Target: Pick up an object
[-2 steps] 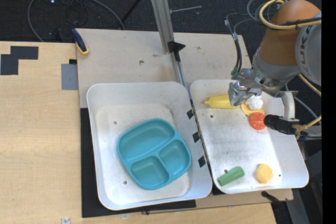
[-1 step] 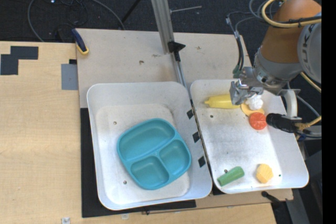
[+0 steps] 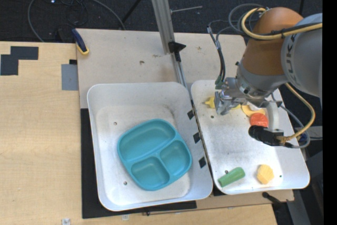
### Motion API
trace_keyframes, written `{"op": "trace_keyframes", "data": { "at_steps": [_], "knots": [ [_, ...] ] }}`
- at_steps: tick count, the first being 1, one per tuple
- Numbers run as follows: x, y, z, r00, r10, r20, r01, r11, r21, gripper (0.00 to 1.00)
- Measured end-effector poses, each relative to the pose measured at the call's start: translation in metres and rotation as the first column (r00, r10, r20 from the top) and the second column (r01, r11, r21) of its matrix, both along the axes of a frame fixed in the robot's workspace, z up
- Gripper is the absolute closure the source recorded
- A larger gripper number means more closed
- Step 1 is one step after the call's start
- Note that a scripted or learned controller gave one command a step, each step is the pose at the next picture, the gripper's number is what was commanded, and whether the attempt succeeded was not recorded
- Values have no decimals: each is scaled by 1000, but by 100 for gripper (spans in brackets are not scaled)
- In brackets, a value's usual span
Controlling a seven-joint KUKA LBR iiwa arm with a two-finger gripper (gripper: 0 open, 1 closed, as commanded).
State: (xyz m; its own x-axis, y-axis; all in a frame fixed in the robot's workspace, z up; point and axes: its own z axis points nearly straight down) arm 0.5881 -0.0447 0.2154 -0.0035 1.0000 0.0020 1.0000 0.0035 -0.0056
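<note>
Gripper low at right bin's far end, over a yellow object; finger state can't be told. Green object, yellow block at near edge. Blue tray in left bin.

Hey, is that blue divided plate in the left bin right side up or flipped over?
Right side up. The blue plate lies flat in the left bin with its three compartments facing up, rims and hollows visible.
</note>
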Motion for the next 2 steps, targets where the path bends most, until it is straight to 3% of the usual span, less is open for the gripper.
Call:
{"op": "trace_keyframes", "data": {
  "at_steps": [2],
  "knots": [
    [-25,107,10,1000,1,1,-1,1000,0,100]
  ]
}}
